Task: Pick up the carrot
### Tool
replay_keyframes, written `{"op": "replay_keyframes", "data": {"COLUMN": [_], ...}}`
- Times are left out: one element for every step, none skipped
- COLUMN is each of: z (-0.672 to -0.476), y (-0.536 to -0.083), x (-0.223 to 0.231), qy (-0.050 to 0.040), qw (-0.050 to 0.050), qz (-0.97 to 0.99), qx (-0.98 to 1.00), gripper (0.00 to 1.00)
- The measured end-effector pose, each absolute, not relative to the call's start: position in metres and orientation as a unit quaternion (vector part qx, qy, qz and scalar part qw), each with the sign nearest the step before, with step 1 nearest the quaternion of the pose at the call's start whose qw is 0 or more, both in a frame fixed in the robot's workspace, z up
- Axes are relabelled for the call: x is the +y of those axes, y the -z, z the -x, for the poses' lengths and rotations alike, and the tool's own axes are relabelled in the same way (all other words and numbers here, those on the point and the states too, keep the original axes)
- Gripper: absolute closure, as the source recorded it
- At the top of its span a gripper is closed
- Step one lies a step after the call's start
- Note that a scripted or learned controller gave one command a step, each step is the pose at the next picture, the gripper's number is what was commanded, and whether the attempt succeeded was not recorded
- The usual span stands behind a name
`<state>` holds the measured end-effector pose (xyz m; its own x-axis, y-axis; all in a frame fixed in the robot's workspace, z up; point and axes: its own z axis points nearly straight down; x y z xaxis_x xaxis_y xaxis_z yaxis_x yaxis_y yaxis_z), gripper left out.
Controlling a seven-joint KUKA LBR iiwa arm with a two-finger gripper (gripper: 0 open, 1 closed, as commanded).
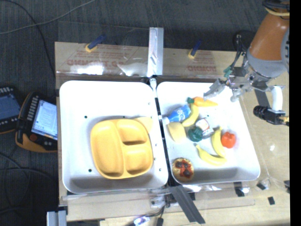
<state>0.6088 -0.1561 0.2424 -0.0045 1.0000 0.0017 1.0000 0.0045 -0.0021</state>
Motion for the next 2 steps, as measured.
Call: {"op": "replay_keyframes", "data": {"z": [-0.668,-0.666], "y": [-0.180,-0.094], "x": [-0.149,-0.187], "qy": [-0.0023,-0.0001], "qw": [-0.001,-0.001], "qz": [0.663,0.601], "qx": [-0.749,-0.799], "gripper": [0.00,0.00]}}
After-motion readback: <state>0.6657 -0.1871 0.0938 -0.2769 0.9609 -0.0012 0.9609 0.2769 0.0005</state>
